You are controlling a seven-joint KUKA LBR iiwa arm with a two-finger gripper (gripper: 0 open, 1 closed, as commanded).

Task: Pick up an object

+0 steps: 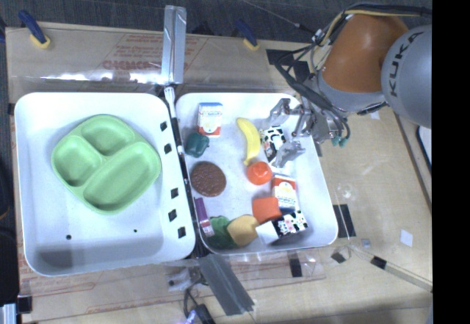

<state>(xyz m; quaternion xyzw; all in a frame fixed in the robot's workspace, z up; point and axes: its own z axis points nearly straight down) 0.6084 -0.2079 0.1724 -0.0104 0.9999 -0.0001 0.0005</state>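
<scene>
The right bin (316, 168) holds the loose objects: a yellow banana (250, 140), an orange ball (258, 172), a brown round disc (208, 178), a small white carton (210, 119) and a dark green piece (196, 143). My gripper (284, 131) hovers over the bin's right side, near its wall, with its fingers spread open. A black-and-white patterned object (271, 140) lies just left of and partly under the fingers; nothing is clamped between them. The banana lies a short way left of the gripper.
At the right bin's front lie an orange block (266, 208), a red-and-white carton (285, 192), a black-and-white box (291, 225), a tan lump (242, 229) and a green piece (219, 225). A green divided plate (106, 161) sits in the left bin (37, 242).
</scene>
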